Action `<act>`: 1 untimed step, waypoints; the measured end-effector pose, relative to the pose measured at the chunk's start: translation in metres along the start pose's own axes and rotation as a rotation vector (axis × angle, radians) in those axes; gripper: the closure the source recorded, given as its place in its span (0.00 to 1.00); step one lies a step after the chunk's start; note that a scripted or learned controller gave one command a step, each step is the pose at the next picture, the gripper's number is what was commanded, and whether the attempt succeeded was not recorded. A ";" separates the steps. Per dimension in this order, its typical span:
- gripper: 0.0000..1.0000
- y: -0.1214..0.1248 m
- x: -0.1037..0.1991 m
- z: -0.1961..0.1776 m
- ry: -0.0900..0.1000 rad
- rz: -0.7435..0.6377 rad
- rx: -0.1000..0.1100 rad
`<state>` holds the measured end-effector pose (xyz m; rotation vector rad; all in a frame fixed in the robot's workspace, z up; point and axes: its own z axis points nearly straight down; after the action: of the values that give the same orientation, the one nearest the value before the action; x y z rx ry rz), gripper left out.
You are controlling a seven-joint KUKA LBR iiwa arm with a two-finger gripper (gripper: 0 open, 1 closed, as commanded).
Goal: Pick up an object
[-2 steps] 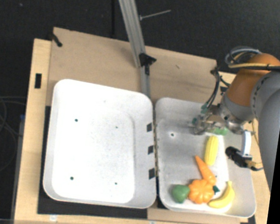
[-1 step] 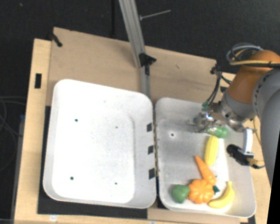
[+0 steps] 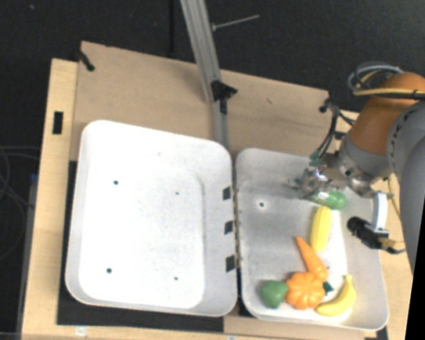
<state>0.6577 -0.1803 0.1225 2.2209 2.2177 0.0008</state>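
My gripper (image 3: 313,182) hangs low over the far right part of the right bin (image 3: 269,213), under the orange wrist band. A small green object (image 3: 334,198) lies right beside it, touching or almost touching its tip. Just below that, a yellow corn cob (image 3: 320,226) lies lengthwise. An orange carrot (image 3: 310,255) points toward the bin's near side. At the near edge sit an orange pumpkin (image 3: 305,291), a green pepper (image 3: 273,293) and a yellow banana (image 3: 340,298), packed close together.
The left bin (image 3: 146,219) adjoins the right one along a hinge-like seam with black clips. A grey metal pole (image 3: 203,45) slants down to the bench behind the bins. The arm's black cable fitting (image 3: 368,230) overhangs the right bin's right rim.
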 end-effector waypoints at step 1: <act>1.00 0.000 -0.001 -0.011 0.000 0.000 -0.001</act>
<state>0.6579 -0.1809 0.1331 2.2201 2.2172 0.0013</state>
